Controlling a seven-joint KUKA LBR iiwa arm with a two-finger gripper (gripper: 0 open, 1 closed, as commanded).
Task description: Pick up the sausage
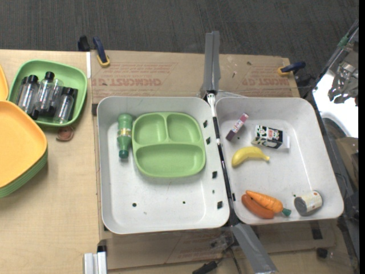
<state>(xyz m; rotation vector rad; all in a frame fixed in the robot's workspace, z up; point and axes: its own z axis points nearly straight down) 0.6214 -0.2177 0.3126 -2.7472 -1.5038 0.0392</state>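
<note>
The sausage (256,210), a short reddish-orange piece, lies near the front of the right bin (319,153). It touches an orange carrot (266,200) with a green stub, which lies just behind it. My gripper (344,88) shows as a dark mechanism at the far right edge of the view. It is outside the right bin, past its back right corner and far from the sausage. Nothing is visibly held in it.
The right bin also holds a banana (250,156), a black-and-white carton (268,136), a small purple-and-white packet (236,127) and a tipped can (308,202). In the left bin are a green divided plate (169,144) and a green bottle (124,135). Off to the left stand a green tray of bottles (48,93) and stacked orange plates (20,150).
</note>
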